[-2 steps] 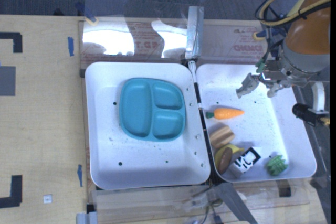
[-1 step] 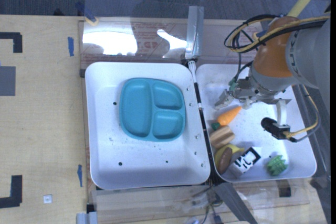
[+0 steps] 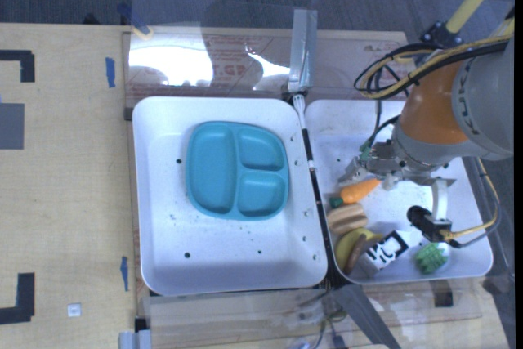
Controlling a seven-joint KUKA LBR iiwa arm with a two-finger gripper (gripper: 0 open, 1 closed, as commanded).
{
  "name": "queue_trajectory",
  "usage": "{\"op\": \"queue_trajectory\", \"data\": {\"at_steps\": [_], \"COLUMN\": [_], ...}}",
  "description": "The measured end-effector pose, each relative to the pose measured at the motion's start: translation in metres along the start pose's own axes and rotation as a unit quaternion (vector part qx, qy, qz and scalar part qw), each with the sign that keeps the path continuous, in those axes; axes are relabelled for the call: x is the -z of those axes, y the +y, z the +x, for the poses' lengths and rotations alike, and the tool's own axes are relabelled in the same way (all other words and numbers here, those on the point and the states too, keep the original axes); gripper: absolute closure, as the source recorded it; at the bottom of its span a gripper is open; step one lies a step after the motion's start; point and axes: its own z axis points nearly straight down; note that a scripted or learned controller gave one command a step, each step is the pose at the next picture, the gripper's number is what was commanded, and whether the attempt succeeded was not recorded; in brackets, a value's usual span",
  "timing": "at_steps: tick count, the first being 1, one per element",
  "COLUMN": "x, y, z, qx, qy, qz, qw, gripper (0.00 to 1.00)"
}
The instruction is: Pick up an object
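Arm [image 3: 458, 106] low over right bin [image 3: 482, 257], wrist above carrot [image 3: 359, 191]

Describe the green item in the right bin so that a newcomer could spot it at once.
Start at the right bin, the one the arm reaches into. Go to its near right corner, past the black and white item. The broccoli lies there, small and lumpy, the only green piece among the orange carrot, the tan bread and the yellow banana.

The blue plate [image 3: 238, 170] looks like smooth matt plastic, the white bins [image 3: 155, 200] glossy plastic (speckled with dark spots), the bench [image 3: 61, 176] pale bare wood.
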Motion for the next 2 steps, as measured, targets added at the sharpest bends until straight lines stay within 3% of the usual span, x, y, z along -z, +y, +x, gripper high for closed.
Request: {"op": "queue_trajectory", "data": {"at_steps": [1,2], "x": [0.0120,0.0112], "y": [0.0021,0.0017], "z": [-0.0018,-0.0020], "qx": [-0.002,-0.002], "qy": [-0.001,-0.001], "qz": [-0.004,-0.003], "qw": [1.0000,1.0000], "gripper": [1.00,0.00]}}
